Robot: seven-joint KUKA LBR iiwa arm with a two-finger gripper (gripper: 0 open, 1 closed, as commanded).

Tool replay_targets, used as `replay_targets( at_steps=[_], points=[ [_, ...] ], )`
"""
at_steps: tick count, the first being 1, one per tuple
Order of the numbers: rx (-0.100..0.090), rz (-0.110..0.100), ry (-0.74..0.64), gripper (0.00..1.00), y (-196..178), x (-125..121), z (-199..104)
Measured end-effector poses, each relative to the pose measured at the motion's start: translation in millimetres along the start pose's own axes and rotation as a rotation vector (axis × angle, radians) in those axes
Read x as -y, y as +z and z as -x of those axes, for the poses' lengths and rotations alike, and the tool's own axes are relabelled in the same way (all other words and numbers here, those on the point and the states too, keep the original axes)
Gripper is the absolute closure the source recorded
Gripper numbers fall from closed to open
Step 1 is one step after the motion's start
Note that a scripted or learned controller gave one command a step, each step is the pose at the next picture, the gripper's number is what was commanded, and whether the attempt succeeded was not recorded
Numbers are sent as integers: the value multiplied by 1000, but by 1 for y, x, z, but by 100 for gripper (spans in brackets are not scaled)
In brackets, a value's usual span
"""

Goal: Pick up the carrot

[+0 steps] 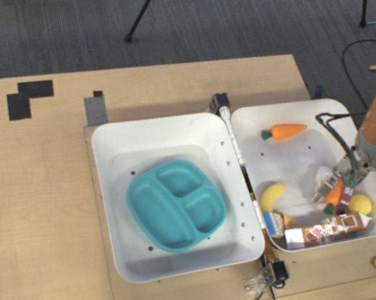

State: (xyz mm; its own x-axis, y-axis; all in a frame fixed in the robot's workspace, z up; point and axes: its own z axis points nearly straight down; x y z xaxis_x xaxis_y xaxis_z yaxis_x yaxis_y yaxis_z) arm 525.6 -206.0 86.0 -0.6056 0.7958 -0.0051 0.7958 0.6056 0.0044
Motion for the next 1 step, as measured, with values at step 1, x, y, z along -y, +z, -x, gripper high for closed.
replay_targets(
  at_steps=[1],
  points=[
    [2,3,1,100,-11,-2,0]
  ],
)
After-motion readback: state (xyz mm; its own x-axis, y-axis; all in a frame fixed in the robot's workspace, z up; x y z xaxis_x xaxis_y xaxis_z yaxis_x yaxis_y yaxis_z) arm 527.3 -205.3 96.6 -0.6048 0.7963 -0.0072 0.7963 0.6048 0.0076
